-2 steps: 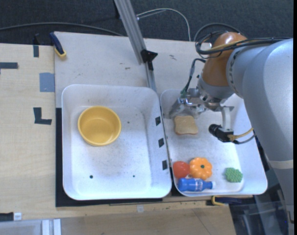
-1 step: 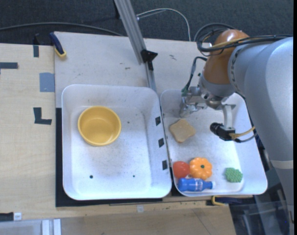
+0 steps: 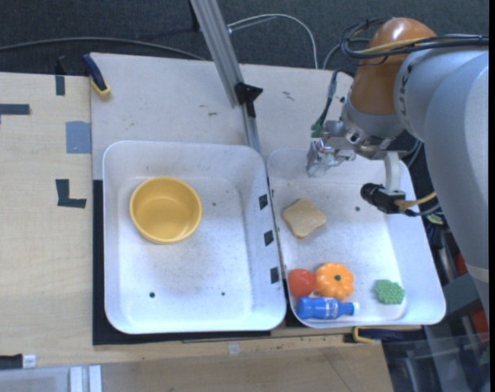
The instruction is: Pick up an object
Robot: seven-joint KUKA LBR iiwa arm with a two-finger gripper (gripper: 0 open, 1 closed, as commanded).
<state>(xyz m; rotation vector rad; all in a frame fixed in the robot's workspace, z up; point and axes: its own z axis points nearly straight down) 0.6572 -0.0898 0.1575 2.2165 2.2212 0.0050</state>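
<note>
On the counter two white bins sit side by side. The left bin carries a yellow bowl near its left wall. The right bin carries a tan piece of bread toward its left wall. Along its near edge lie a red object, an orange pumpkin touching it, a blue bottle just in front of both, and a green object set apart toward the near right corner. The claw hangs over the right bin's far left corner, with nothing seen between its fingers; they seem close together, though the view is too small to be sure.
</note>
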